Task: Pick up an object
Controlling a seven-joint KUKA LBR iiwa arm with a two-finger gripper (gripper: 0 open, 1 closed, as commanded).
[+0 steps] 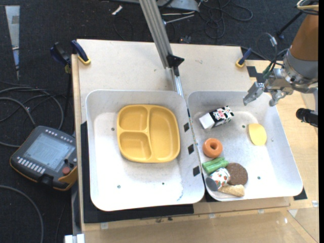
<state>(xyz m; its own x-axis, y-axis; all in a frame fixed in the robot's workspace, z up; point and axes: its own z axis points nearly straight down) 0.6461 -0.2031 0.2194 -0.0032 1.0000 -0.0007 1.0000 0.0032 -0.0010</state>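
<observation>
My gripper [264, 96] hangs open above the right bin's far right edge, with nothing between its two grey fingers [251, 95]. Below and to its left in the right bin [283, 151] lie a black-and-white toy cow carton [216, 118], a yellow oval piece [257, 134], an orange ring [213, 147], a green bean pod [214, 164], a brown round cookie [237, 174], a small printed cup [219, 177] and a tan wedge [233, 190]. All of these lie apart from the gripper.
The left bin [101, 176] holds a yellow divided plate [148, 133]. A slanted metal pole [157, 27] rises over the bench's back. Clamps [81, 53] sit at the bench's far corners. A teach pendant [44, 157] lies on the floor to the left.
</observation>
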